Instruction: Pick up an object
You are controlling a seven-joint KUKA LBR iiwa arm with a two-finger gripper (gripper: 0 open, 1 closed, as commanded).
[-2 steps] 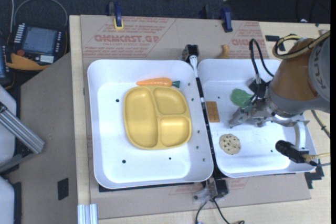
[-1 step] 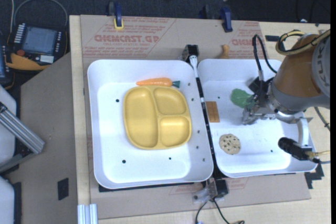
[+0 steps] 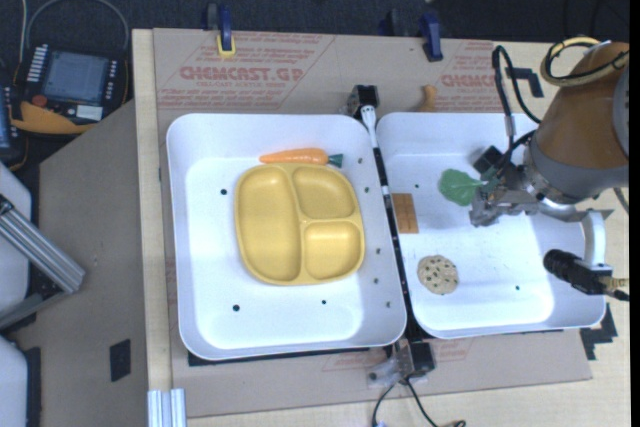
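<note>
Jaws [image 3: 487, 212], their state impossible to tell, are hovering beside a green object [image 3: 458, 186] in the right bin [image 3: 500, 315]; a cookie [image 3: 437, 274] is lying nearby on the bench [image 3: 150, 215].

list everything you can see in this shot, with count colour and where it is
bins: 2, white, side by side on the bench
divided plate: 1, yellow, middle of the left bin
carrot: 1, orange with a green tip, left bin, just behind the plate
green item: 1, green, right bin, back half, beside the gripper
cookie: 1, tan with dark specks, right bin, front left
brown block: 1, brown, left edge of the right bin
clamps: 2, blue, back edge of the board
handheld pendant: 1, dark with a screen, off the bench at left
arm: 1, grey with orange band, over the right bin
gripper: 1, dark, beside the green item
</note>
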